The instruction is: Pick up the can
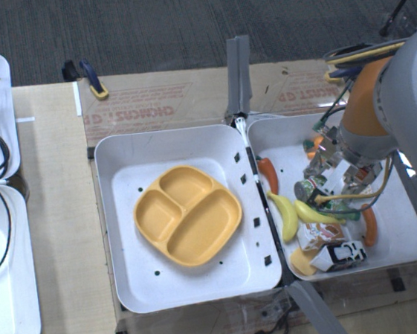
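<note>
Two bins side by side on the bench, arm in from the right.

In the left bin, a sectioned plate near the middle, clear of the walls. In the right bin, a cluster of things toward the near side: a can left of centre, just below and left of the gripper; two bananas just before the can, one close to the dividing wall; a carrot behind them along that wall; a small carton at the near edge; a sausage to the right of the carton. Arm above the far right part of that bin.
</note>
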Motion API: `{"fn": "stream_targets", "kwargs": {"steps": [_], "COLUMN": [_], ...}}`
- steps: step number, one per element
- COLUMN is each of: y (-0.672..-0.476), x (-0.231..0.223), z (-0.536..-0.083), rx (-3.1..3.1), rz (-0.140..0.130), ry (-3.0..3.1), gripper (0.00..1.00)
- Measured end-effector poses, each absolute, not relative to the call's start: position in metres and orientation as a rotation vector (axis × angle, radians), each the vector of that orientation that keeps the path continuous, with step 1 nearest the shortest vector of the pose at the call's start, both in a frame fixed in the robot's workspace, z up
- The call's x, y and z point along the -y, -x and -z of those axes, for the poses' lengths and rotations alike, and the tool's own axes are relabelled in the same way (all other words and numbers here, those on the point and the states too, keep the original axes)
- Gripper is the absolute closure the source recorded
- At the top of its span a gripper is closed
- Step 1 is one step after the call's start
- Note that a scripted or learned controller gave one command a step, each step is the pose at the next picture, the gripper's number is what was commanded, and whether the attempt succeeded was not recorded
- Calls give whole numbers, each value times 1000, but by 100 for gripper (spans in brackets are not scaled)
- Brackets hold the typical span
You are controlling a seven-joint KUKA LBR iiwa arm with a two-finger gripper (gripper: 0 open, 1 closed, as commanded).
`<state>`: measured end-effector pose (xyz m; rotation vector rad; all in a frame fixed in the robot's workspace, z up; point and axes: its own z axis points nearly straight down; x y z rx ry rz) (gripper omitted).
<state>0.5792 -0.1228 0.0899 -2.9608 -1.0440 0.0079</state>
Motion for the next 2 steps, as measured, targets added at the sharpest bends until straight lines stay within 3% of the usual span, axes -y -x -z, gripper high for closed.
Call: {"fn": "stream_targets", "kwargs": {"steps": [1,2], "y": [-602,-628], "x": [144,178], "z": [-107,-195], "rx": [953,851], "rz": [-7,-6], "ry": [2992,3024], "gripper": [0,0]}}
